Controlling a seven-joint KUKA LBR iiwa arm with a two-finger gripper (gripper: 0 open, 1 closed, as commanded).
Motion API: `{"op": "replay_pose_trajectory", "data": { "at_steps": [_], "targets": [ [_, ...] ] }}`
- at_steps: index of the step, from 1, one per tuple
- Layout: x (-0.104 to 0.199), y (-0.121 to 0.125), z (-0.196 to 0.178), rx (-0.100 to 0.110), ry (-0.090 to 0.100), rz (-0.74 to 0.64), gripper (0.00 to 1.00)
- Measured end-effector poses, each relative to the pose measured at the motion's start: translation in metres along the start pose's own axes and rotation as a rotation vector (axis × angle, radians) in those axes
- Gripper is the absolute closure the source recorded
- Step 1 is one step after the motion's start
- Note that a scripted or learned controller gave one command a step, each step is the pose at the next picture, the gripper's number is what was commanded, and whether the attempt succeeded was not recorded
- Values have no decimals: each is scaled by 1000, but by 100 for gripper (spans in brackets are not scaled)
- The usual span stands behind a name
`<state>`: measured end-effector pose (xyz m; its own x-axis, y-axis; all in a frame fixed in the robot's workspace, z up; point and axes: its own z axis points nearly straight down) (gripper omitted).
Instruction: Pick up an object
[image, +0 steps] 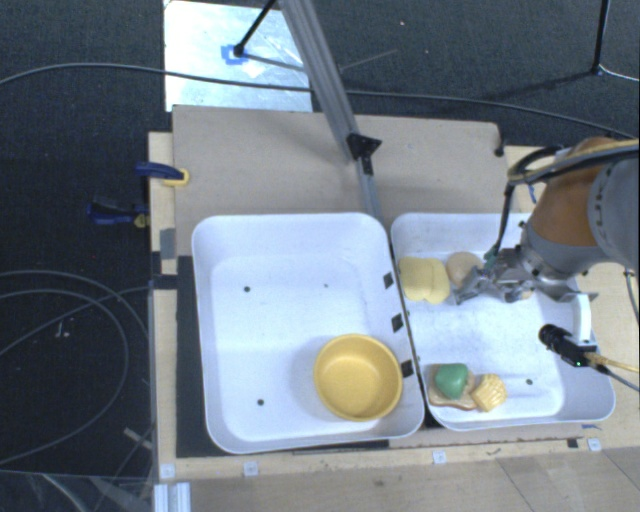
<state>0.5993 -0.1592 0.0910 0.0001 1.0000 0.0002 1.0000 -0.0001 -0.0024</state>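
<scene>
My gripper (476, 286) is low inside the right bin (560, 400), near its back left part. Its tip lies right beside a small beige rounded object (462, 266), and whether it touches that object is unclear. A pale yellow block (424, 280) sits just left of the beige object, against the wall between the bins. At the bin's front left a green object (452, 378) rests on a tan piece (447, 400), with a ridged yellow piece (489, 392) touching them on the right.
A yellow bowl (357, 375) stands upright in the front right of the left bin (250, 300). A grey pole (330, 90) slants over the bench from the back. The arm's orange band (565, 210) hangs over the right bin's far right side.
</scene>
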Motion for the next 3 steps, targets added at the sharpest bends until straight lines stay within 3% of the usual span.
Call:
{"op": "replay_pose_trajectory", "data": {
  "at_steps": [1, 3],
  "targets": [
    [-1, 2, -14, -7, -2, 0, 100],
    [6, 14, -127, -10, -2, -6, 100]
  ]
}}
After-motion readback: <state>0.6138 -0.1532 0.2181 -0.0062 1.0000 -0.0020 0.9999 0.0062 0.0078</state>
